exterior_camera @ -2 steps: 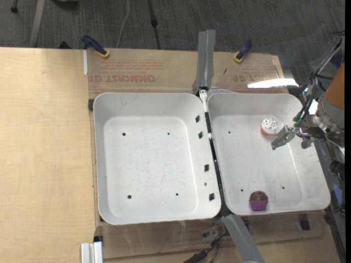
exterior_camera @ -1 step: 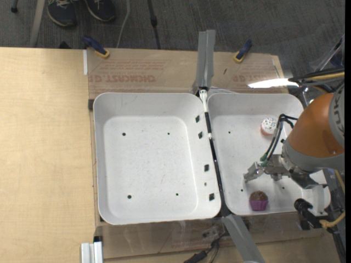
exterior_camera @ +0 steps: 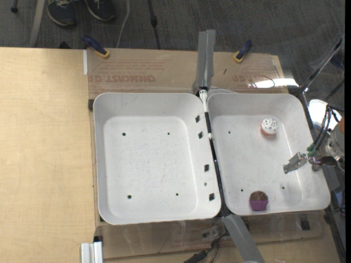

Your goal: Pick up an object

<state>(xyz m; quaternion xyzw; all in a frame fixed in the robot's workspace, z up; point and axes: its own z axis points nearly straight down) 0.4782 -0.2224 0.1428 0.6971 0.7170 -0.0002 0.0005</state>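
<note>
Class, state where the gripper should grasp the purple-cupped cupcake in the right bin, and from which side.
Grip the cupcake across its purple cup from straight above. It stands upright and apart from the bin's near wall, so the gripper likely has room either side.

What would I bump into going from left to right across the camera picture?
Left bin → right bin → purple cupcake → white spotted ball → gripper.
</note>
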